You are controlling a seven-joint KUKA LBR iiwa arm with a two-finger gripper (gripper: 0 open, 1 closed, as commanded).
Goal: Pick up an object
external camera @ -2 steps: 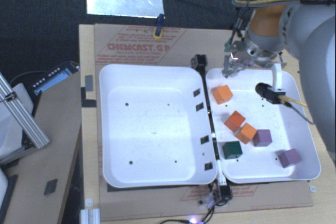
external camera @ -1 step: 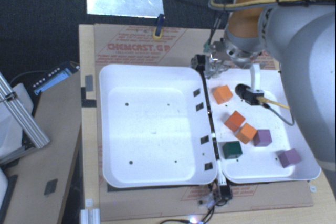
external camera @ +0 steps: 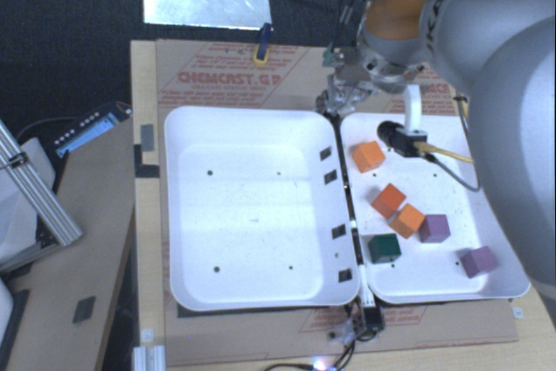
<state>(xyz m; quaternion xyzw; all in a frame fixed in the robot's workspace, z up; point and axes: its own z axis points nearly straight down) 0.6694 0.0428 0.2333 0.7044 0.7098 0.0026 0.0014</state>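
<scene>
Blocks in the right bin (external camera: 504, 278): three orange (external camera: 368, 156), two purple (external camera: 433, 228), one green (external camera: 383, 248); fingers' (external camera: 334, 106) state unclear.

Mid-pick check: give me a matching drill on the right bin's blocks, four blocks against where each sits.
Blocks:
1. green block
2. top orange block
3. purple block by the bin's near right corner
4. purple block touching an orange one

Places:
A. nearest the gripper
B. farthest right
C. by the divider, near edge
D. mid-bin, right of the cluster

Pairs: 1-C, 2-A, 3-B, 4-D
</scene>
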